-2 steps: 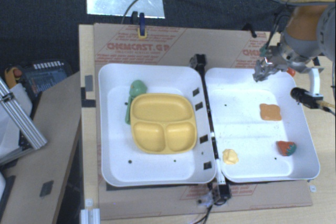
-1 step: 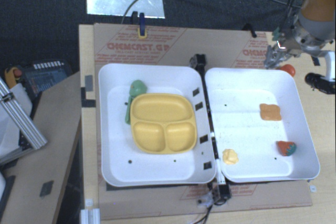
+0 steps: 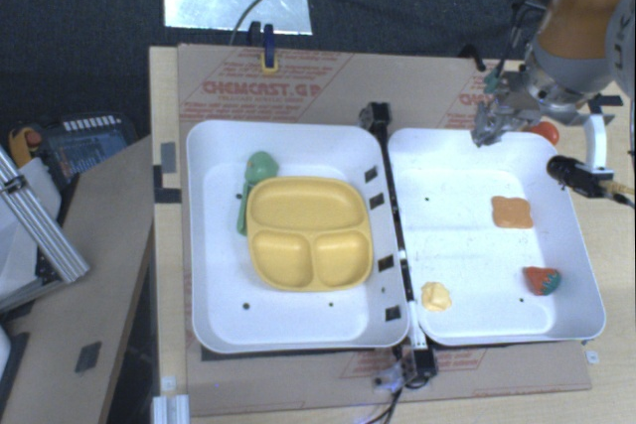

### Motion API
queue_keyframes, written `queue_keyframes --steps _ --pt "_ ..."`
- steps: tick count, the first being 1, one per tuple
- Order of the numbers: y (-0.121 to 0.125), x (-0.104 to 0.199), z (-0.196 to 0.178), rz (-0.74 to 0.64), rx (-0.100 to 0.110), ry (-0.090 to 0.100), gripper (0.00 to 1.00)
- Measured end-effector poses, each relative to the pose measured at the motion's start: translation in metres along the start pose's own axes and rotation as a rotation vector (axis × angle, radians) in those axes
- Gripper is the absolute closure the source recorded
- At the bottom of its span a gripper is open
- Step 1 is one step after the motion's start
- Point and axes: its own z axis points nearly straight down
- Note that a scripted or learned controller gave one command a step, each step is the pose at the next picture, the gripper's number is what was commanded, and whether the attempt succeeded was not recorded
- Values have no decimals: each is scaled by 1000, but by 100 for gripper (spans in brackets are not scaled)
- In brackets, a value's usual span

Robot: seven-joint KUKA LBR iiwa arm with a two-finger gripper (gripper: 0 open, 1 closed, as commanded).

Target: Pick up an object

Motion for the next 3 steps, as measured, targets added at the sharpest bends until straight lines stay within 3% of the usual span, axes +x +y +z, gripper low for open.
queue_keyframes --steps 1,3 --pt "-2 52 11 -1 -1 1 100" --pt "-37 161 35 -1 2 0 100"
